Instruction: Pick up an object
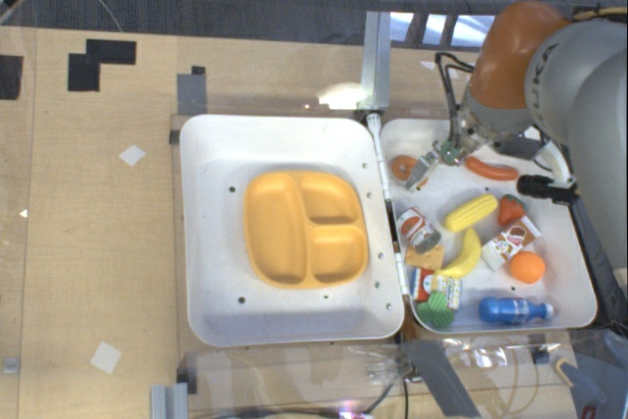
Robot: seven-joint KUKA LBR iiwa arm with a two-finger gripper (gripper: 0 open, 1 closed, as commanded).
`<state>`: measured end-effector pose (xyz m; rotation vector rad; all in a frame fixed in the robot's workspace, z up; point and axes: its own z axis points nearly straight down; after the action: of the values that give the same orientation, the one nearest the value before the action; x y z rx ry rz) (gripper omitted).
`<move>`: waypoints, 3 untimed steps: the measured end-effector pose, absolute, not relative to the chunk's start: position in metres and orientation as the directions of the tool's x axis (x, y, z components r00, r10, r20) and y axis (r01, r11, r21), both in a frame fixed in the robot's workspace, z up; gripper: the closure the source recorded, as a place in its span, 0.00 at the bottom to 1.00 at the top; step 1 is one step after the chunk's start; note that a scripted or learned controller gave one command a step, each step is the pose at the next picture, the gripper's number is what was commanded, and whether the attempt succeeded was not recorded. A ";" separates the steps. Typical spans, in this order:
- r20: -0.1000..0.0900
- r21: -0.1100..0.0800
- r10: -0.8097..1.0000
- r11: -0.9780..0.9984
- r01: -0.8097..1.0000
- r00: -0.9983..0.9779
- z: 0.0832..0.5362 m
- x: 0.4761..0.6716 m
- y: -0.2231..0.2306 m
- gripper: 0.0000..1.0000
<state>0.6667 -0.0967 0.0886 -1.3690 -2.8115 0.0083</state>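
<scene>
Bins sit side by side on the pale wood surface. The left bin, at the centre of the frame, carries a yellow divided tray. The right bin, at the right of the frame, is crowded with toy food: a hot dog near its upper edge, a corn cob in the middle, a banana just below the corn, an orange to the lower right, and a blue bottle along the bottom edge. A round orange-brown piece lies at the bin's upper left.

The arm enters from the upper right of the frame. Its end effector hangs low over the upper left part of the right bin, just beside the round piece and left of the hot dog. I cannot tell how far it is open, and nothing shows in its grip.
</scene>
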 end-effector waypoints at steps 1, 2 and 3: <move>-0.014 0.017 0.784 0.621 0.784 -0.621 0.194 0.642 -0.072 0.00; -0.006 0.005 0.857 0.516 0.857 -0.516 0.165 0.660 -0.144 0.00; -0.002 0.004 0.894 0.448 0.894 -0.448 0.110 0.670 -0.132 0.00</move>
<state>0.6700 -0.1322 0.1101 -1.6526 -2.6760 -0.0037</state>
